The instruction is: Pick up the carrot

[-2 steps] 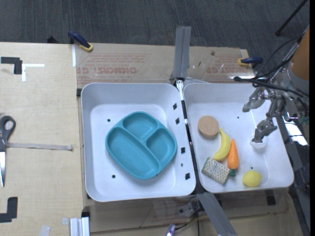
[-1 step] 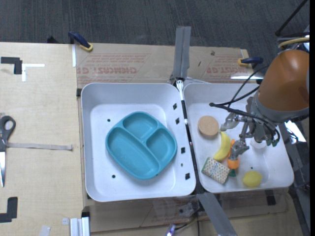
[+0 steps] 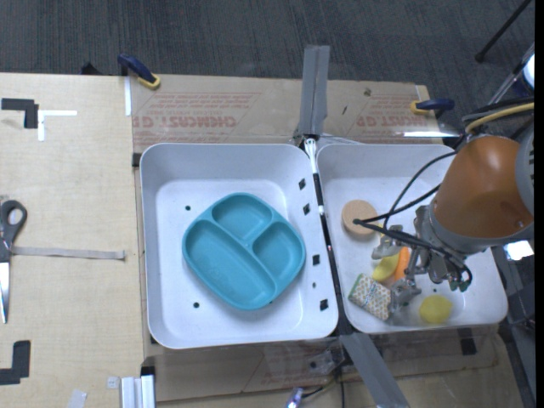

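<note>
While the arm [image 3: 480,189] reached in from the right, its gripper [image 3: 406,270] was low inside the right bin [image 3: 476,313], among the small things there. An orange piece, which I took for the carrot [image 3: 403,258], showed at the fingers, just beside a yellow item [image 3: 387,268]. It seemed to lie between the fingers, but cables and metal parts covered this place, so I could not tell if the claw was open, closed or gripping it. A tan disc [image 3: 359,217] lay higher in the same bin, near the wall between the bins. A patterned block [image 3: 371,297] lay below the gripper to its left, and a yellow ball [image 3: 435,309] lay below to its right. A blue plate [image 3: 244,251] with three compartments rested in the left bin [image 3: 161,185]. On the bench, scissors [image 3: 8,240] lay at the far left edge.
</note>
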